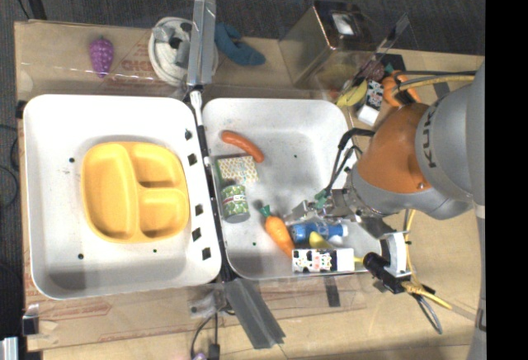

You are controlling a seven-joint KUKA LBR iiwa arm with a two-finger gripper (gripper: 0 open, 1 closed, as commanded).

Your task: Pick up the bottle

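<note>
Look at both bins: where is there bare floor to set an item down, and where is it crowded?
Free: the left bin around the yellow tray, and the right bin floor's upper middle, right of the sausage. Crowded: its lower part, where can, carrot, blue bottle, carton and gripper cluster.

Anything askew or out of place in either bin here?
Nothing looks spilled or broken. The right bin is cluttered: a can, carrot, sausage, blue bottle and small carton all lie on their sides, crowded together. The yellow tray sits squarely in the left bin.
</note>
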